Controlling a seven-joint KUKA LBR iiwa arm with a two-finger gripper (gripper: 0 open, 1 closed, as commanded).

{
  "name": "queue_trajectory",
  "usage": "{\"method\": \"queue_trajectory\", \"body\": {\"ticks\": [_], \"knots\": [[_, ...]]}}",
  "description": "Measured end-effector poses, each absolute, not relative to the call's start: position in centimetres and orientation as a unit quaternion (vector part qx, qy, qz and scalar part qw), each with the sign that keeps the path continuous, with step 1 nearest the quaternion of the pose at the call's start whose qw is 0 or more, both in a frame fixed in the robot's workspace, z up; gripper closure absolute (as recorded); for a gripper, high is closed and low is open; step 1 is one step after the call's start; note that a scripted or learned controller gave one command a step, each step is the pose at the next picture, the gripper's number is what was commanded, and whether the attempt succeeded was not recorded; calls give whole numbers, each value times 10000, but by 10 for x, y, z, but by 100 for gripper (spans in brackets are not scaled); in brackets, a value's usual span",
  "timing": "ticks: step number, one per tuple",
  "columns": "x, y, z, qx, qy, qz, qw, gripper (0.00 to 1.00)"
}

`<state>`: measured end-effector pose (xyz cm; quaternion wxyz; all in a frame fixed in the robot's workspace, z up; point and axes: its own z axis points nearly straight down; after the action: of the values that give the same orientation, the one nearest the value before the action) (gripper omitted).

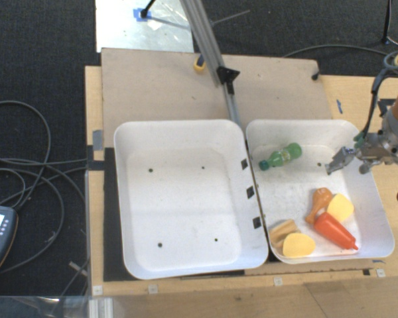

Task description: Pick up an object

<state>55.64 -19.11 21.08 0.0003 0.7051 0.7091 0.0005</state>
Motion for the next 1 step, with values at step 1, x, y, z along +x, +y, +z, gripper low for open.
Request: {"method": "queue_trajectory", "body": {"ticks": [1], "knots": [[556,-191,211,7055,7087,7,4,0]]}}
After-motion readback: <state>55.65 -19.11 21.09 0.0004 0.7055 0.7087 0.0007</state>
